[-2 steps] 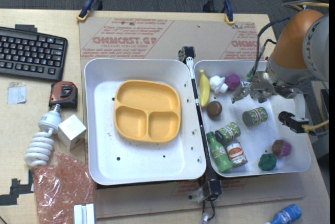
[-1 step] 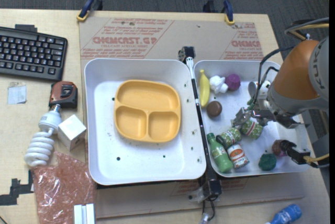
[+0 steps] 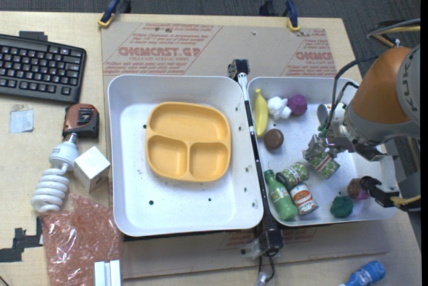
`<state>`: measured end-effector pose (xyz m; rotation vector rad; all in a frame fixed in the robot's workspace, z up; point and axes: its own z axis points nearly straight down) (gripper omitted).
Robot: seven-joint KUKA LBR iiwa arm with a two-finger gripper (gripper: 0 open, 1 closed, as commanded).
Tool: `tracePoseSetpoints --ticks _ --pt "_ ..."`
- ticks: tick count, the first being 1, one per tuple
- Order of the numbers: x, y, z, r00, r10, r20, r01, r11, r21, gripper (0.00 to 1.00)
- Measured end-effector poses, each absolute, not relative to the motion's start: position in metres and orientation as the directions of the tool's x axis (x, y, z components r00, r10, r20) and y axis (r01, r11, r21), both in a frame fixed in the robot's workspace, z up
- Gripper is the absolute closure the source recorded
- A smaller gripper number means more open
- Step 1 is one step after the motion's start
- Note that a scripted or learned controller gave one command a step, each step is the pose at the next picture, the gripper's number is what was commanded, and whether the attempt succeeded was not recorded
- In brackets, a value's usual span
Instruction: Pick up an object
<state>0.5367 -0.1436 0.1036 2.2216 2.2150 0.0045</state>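
My gripper hangs low over the middle of the right bin, right above a small green packet; whether it touches the packet is unclear. Around it lie a green can, a red-labelled can, a green bottle, a brown ball, a banana, a white toy, a purple ball, a green lump and a dark purple piece.
The left bin holds a yellow divided plate. On the bench to the left are a keyboard, a tape measure, a light bulb, a white cube and a plastic bag. The grey arm covers the right bin's right side.
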Motion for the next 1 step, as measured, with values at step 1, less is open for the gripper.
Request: tracePoseSetpoints --ticks 1 --pt "0.5626 -0.0578 0.2168 -0.001 1.000 -0.001 1.000 0.001 0.002 1.00"
